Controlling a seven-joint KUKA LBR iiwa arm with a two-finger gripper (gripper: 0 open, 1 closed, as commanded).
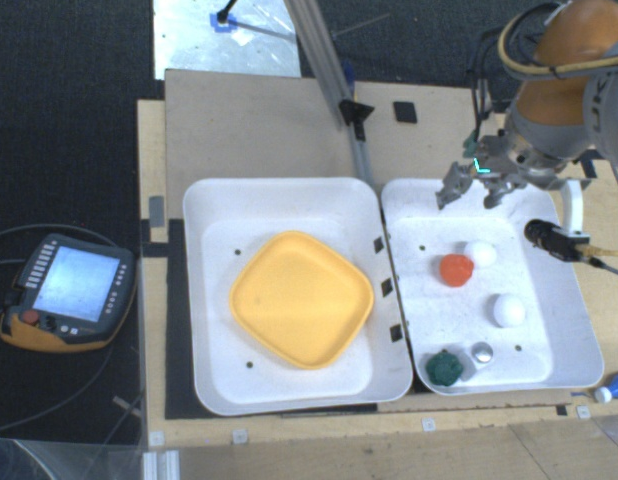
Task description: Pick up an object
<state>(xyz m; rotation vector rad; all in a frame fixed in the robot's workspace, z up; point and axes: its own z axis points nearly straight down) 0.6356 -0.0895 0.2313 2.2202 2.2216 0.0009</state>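
Camera view, looking down on both bins. The gripper (465, 204) hangs over the right bin (589, 353) at about 11 o'clock, near the top rim. Its jaws are apart with nothing between them.

The loose stuff is all in the right bin:
- The red ball (455, 269) sits a bit left of centre.
- One white ball (481, 253) is just beside it at its 1 o'clock, maybe touching, hard to say.
- Another white ball (508, 310) is off toward 4 o'clock from the red one, apart from it.
- Down at the bin's 7 o'clock corner is a green lump (446, 367), with a small silver bit (481, 351) right next to it at its 2 o'clock.

The left bin (204, 268) has a yellow plate (302, 298) lying flat in the middle. Out at 9 o'clock, off the bench, sits a pendant (64, 290).
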